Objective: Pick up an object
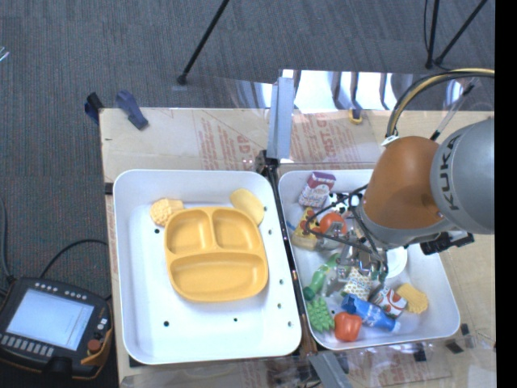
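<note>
Candidate objects lie heaped in the right bin (448, 314): a red-orange piece (348, 326) at the near edge, a blue bottle-like item (371, 314) just right of it, a green knobbly toy (321, 315) to its left, a yellow piece (416, 297) at the near right, and a purple-and-white packet (317, 189) toward the far side. Because the pile is dense and the items touch or overlap, any one of them could serve as the target. The end effector (359, 265) hangs over the middle of this heap, directly above a small patterned item; whether it is open or closed, or has hold of anything, cannot be told from this angle. The arm (420, 188), reaching in from the right, hides the far right part of the bin. The left bin (133, 297) carries a yellow divided tray (216, 253) with two yellow pieces at its far corners, well apart from the arm. Both bins sit side by side on the counter (194, 140).
</note>
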You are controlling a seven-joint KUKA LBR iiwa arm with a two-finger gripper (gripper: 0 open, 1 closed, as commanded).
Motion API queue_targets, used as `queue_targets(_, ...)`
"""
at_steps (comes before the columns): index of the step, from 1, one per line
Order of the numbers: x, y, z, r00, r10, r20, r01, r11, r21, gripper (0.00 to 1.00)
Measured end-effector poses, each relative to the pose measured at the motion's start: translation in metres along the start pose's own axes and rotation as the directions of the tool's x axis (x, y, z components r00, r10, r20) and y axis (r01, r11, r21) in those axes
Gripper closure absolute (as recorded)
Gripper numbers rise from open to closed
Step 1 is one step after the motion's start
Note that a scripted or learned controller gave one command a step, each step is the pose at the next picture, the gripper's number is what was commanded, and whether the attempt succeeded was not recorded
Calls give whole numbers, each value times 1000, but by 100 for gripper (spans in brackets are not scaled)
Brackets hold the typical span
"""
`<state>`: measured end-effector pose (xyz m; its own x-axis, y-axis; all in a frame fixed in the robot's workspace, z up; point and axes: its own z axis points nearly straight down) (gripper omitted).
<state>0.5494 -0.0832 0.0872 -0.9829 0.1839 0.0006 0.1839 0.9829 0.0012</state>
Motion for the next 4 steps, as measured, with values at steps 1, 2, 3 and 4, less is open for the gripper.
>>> queue_targets(1, -5, 1, 0, 966, 259, -2, -259, 966, 1, 0)
queue_targets(2, -1, -2, 1, 955, 297, -3, -297, 955, 1, 0)
queue_targets(3, -40, -77, -1, 874, 485, 3, -485, 874, -1, 0)
queue_targets(4, 29, -69, 0, 892, 453, -2, -453, 892, 0, 0)
